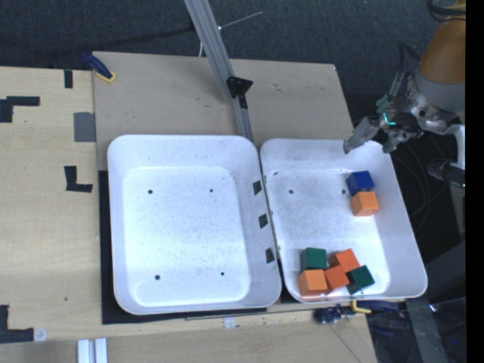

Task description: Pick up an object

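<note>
Several small cubes lie in the right bin (302, 203). A blue cube (360, 181) touches an orange cube (364, 203) near the bin's right wall. At the front of the bin a cluster packs together a green cube (313, 259), an orange cube (312, 280), another orange cube (346, 262) and a dark green cube (361, 277). My gripper (372, 144) hangs over the bin's far right corner, up and right of the blue cube. It is open and nothing sits between its fingers.
The left bin (181, 203) sits beside the right one, their rims meeting in the middle. A slanted metal rail (215, 44) runs from the top of the view down to the bins' shared edge. Cables hang off the bench at the right.
</note>
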You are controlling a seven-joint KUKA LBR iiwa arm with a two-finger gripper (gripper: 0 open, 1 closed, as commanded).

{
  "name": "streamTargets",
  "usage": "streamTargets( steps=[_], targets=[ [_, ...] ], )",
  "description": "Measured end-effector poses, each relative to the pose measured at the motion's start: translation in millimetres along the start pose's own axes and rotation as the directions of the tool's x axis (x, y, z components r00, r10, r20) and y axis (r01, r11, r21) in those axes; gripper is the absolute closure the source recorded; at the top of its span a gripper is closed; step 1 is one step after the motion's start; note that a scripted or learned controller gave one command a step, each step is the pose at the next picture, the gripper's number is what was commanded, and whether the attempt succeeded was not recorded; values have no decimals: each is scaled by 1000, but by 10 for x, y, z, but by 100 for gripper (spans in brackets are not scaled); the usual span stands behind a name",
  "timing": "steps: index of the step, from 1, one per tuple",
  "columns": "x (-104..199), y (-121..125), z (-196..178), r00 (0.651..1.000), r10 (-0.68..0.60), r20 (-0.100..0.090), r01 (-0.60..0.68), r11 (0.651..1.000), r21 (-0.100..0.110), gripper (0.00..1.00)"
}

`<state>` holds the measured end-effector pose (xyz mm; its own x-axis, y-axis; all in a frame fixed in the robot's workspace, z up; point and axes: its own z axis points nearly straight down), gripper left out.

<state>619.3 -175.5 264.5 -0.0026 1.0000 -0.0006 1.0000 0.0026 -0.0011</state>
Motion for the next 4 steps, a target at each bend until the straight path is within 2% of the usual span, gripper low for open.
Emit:
streamTargets(
  steps=[1,3,4],
  targets=[
    [-1,0,0,1000,0,0,0,1000,0,0],
    [-98,-94,1086,1000,1,-1,-1,1000,7,0],
    [-107,-4,1510,1000,-1,1,1,1000,-3,0]
  ],
)
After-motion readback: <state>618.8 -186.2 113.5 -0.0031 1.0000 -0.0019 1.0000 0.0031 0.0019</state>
